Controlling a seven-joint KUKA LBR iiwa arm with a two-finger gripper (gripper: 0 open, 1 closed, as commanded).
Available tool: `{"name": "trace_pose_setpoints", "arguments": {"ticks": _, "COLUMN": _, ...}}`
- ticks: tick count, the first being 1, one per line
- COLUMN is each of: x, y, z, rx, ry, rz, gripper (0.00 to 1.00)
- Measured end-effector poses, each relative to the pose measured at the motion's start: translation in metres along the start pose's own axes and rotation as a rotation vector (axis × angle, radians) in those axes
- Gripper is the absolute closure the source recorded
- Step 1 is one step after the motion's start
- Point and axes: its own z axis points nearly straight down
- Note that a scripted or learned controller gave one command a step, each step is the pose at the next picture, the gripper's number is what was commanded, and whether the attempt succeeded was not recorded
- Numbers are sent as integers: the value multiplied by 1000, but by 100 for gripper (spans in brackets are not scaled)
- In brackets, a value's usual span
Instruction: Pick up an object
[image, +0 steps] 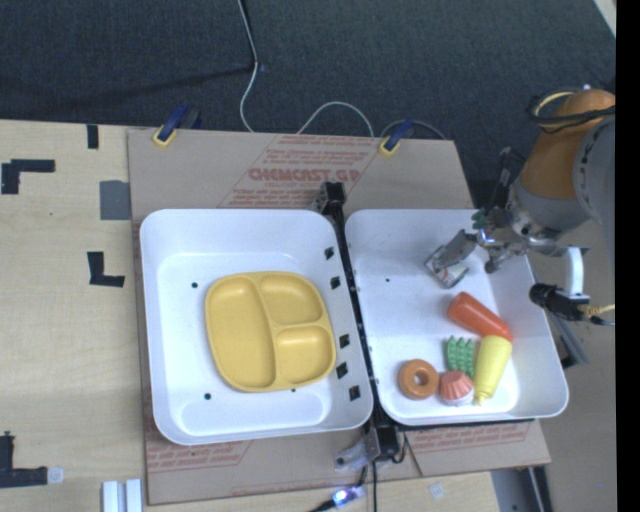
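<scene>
Arm over the right bin, nothing in its grip yet.

My bench (60, 300) carries two white bins: the left bin (165, 250) holds just a yellow tray (268, 330), likely a drop spot, and the right bin (400, 235) holds the toys bunched in its near right corner, so any pick means reaching into that cluster. The arm (565, 165) comes in from the right, wrist bent down, with the gripper (447, 262) low over the bin's bare far middle; its fingers look spread apart with nothing between them. Just nearer it lies the carrot (480, 315), my likeliest target, then the corn (491, 366), a green piece (460, 352), a donut (417, 379) and a pink cupcake (455, 387).
</scene>
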Motion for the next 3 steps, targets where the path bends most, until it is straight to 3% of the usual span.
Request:
{"name": "trace_pose_setpoints", "arguments": {"ticks": 1, "x": 1, "y": 0, "z": 53, "rx": -3, "ry": -1, "rz": -1, "gripper": 0}}
{"name": "trace_pose_setpoints", "arguments": {"ticks": 2, "x": 1, "y": 2, "z": 39, "rx": -7, "ry": -2, "rz": -2, "gripper": 100}}
{"name": "trace_pose_setpoints", "arguments": {"ticks": 3, "x": 8, "y": 10, "z": -12, "rx": -8, "ry": 0, "rz": -1, "gripper": 100}}
